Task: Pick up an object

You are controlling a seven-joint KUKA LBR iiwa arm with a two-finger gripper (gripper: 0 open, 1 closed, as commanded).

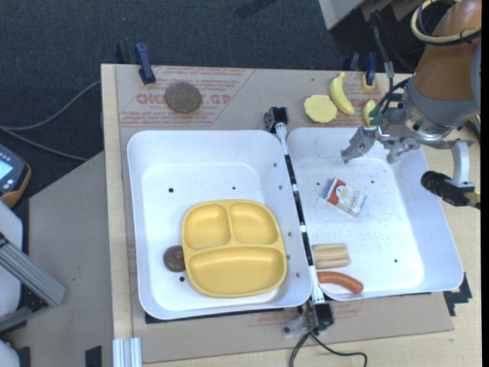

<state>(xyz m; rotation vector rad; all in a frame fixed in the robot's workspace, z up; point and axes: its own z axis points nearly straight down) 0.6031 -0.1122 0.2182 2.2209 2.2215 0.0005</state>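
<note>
A glossy red sausage (339, 282) and tan bun (330, 255) lie at the near edge, well below the claw (374, 147). The claw hangs with both grey fingers spread, nothing between them, over the right bin's (428, 258) far end. The small, boxy carton (343, 196) lies flat just below-left of it. The arm (447, 67) leans in from above-right. Farther left sits a smooth yellow tray (231, 247).

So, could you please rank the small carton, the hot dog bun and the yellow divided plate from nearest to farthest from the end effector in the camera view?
1. Small carton: right bin, just below-left of the end effector.
2. Hot dog bun: right bin's lower left, by the divider.
3. Yellow divided plate: left bin, farthest away.
</note>
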